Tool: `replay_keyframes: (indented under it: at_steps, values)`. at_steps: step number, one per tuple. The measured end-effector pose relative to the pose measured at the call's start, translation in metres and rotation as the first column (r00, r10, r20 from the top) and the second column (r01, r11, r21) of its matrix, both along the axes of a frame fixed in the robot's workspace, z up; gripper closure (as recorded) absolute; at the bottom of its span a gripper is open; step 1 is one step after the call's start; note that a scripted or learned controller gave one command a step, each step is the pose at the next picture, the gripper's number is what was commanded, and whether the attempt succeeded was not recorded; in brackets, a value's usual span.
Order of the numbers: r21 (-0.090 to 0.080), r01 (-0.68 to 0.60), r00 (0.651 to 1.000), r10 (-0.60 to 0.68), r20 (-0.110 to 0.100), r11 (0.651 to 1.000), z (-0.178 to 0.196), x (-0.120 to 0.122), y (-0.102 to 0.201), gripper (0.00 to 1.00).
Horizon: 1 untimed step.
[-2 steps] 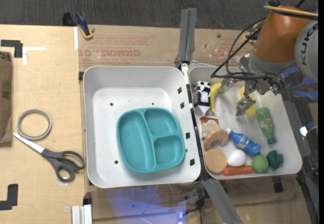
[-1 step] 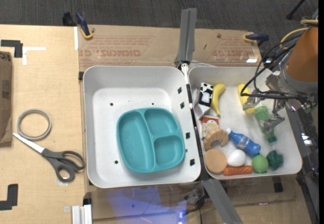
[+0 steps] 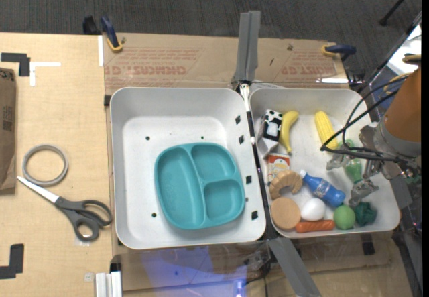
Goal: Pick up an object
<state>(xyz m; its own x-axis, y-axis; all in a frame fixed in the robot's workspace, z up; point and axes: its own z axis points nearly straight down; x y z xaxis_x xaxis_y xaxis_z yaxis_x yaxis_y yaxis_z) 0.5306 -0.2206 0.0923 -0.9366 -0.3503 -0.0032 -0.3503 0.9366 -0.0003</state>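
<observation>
The right bin (image 3: pixel 305 98) holds several toys: a banana (image 3: pixel 289 129), a yellow corn cob (image 3: pixel 324 128), a black-and-white block (image 3: pixel 271 123), a small carton (image 3: pixel 277 167), a brown ring-shaped piece (image 3: pixel 289 183), a blue bottle (image 3: pixel 322 188), a white egg (image 3: pixel 312 209), a tan disc (image 3: pixel 285 213), an orange carrot (image 3: pixel 315 226), a green lime (image 3: pixel 344 216) and a dark green piece (image 3: pixel 365 213). My gripper (image 3: pixel 360 180) hangs low over the bin's right side, just above the lime and the dark green piece. A pale green item (image 3: pixel 348 167) lies beside it.
A teal divided plate (image 3: pixel 200 185) lies in the left bin (image 3: pixel 134 128). On the bench to the left lie scissors (image 3: pixel 74 207) and a tape roll (image 3: pixel 45 163). Cardboard (image 3: pixel 167 64) sits behind the bins. Black cables (image 3: pixel 365 111) loop above the right bin's far corner.
</observation>
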Motion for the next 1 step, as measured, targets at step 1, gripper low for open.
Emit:
replay_keyframes:
  at_steps: [1]
  values:
    - [0.001,0.079,0.997,-0.079,0.003,0.997,0.0010,0.0880,0.0446,0.00]
